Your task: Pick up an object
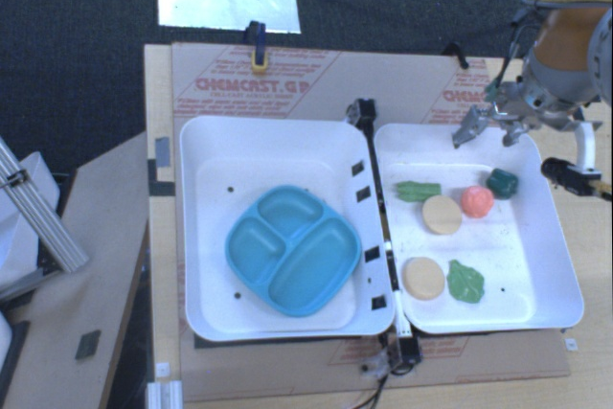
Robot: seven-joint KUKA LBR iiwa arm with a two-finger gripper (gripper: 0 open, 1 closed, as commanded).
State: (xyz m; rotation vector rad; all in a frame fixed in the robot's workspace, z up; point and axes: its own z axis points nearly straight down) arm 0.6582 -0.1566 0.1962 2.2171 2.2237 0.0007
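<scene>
Above the far edge of the right bin (551, 249), the gripper (490, 131) hangs with fingers spread, holding nothing. Nearest below it lie a dark green object (502, 182), a pink ball (477, 201) and a green strip (418, 191).

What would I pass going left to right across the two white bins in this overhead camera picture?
Blue divided plate in the left bin → black clips along the join → in the right bin: long green piece, green leafy piece, pink ball, dark green piece.
</scene>
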